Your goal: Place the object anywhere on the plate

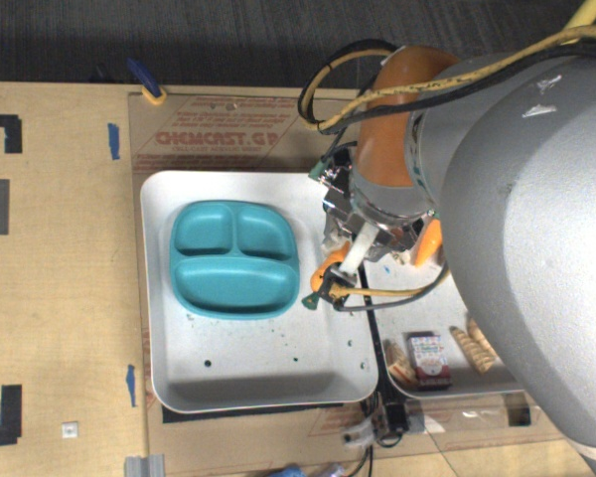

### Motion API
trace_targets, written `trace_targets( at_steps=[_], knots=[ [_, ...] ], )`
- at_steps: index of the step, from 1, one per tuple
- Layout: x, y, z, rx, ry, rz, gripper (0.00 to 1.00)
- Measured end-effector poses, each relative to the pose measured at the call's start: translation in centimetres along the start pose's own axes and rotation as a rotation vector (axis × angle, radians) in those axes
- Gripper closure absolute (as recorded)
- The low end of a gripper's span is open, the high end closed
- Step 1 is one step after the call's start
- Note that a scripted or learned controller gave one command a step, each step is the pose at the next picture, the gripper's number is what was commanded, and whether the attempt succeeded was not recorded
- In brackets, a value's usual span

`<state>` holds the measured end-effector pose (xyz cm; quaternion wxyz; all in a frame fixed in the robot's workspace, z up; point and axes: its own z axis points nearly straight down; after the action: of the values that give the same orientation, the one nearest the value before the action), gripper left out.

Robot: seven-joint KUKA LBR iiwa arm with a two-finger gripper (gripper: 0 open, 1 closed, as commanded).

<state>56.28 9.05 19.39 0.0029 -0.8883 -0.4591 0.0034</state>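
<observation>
A teal divided plate (234, 258) lies in the left white bin (248, 381), toward its back left. My gripper (340, 235) hangs over the right edge of that bin, just right of the plate and above the bin floor. A small orange piece with a green end (321, 278) shows right under the gripper, close to the plate's right rim. I cannot tell whether the gripper holds it. The wrist hides the fingers.
The grey arm covers most of the right bin (457, 391). There I see an orange object (430, 241) by the wrist, a dark red packet (428, 354) and tan ridged pieces (474, 347). The wall between the bins runs just below the gripper.
</observation>
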Motion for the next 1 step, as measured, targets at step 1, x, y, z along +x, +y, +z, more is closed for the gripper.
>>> trace_targets(
  at_steps=[1],
  knots=[
    [7.46, -3.28, -2.81, -0.007, 0.004, -0.021, 1.0]
  ],
)
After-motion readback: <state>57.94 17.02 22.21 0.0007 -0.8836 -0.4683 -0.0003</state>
